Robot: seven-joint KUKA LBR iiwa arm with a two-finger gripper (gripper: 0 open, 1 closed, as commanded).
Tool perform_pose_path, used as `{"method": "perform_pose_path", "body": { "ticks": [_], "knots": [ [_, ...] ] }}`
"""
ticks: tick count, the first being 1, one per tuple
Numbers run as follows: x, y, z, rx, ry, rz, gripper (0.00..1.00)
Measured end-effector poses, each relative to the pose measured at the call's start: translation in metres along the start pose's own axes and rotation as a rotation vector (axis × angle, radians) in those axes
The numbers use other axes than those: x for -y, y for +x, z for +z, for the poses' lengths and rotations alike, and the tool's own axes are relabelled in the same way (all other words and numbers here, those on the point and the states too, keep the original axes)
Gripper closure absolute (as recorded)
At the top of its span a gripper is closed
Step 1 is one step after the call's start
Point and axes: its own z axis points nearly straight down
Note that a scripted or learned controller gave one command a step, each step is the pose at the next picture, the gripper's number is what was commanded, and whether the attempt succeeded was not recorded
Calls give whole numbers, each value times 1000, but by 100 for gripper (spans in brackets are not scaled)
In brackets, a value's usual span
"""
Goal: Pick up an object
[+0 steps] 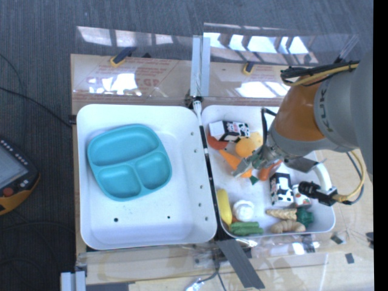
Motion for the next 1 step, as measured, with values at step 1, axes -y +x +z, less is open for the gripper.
{"method": "perform_pose_path", "body": {
  "ticks": [1],
  "knots": [
    [-67,50,-81,-6,17,34,100]
  ]
}}
